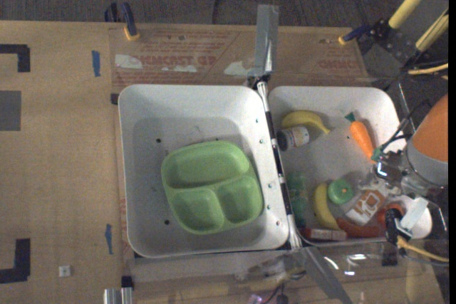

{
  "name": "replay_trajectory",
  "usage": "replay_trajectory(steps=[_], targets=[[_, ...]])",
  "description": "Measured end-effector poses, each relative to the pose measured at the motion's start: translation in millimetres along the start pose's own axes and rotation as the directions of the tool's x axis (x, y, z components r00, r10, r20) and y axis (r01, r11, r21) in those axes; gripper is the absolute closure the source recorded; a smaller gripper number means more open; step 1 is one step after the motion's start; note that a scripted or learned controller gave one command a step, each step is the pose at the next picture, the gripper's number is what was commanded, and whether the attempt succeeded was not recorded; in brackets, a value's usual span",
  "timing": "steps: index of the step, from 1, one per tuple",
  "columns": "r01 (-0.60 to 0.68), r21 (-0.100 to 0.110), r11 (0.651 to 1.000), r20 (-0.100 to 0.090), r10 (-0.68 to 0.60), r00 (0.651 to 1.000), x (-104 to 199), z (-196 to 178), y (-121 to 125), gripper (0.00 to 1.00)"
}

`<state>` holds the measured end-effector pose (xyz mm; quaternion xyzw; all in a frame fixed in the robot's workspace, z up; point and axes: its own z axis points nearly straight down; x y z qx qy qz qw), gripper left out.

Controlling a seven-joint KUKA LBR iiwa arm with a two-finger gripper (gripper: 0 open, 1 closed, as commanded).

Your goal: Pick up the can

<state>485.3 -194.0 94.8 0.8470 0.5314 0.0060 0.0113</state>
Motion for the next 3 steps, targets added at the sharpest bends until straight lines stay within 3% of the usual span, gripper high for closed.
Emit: replay_trajectory(steps=[1,2,3], targets=[[-0.258,0.027,0.966,0.006,0.258,0.966,6,-138,8,1.00],[-0.158,0.026,0.987,0.004,0.158,0.987,-18,-317,11,1.00],[-0.168,0.026,0.985,0.004,0.168,0.986,19,-338,82,1.00]])
